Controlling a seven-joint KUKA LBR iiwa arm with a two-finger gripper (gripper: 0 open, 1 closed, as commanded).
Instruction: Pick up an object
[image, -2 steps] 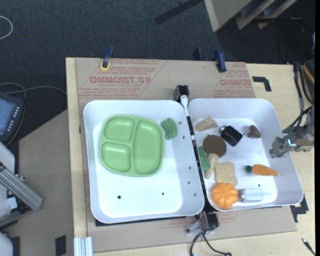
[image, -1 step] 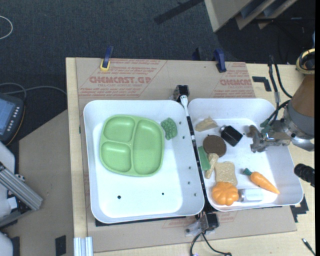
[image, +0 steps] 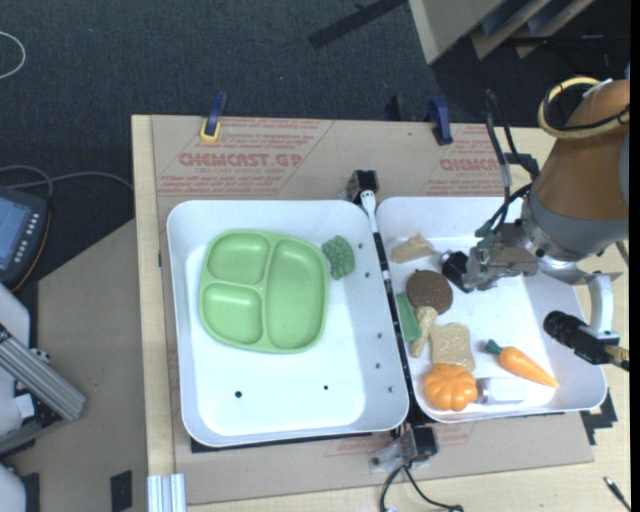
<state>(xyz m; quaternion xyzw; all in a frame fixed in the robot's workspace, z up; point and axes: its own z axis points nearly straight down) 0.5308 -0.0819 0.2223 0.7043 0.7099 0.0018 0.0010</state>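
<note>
Dark carpet round a cardboard-topped bench (image: 300, 150) bearing two white bins, left bin (image: 190, 300) holding a green divided plate (image: 265, 290) and broccoli (image: 339, 256), right bin (image: 570, 390) crowded with mushroom (image: 429, 292), bread (image: 452, 344), pumpkin (image: 449, 387), carrot (image: 524, 365) along its near edge, gripper (image: 478, 268) poised mid-bin, grasp state unclear.
</note>
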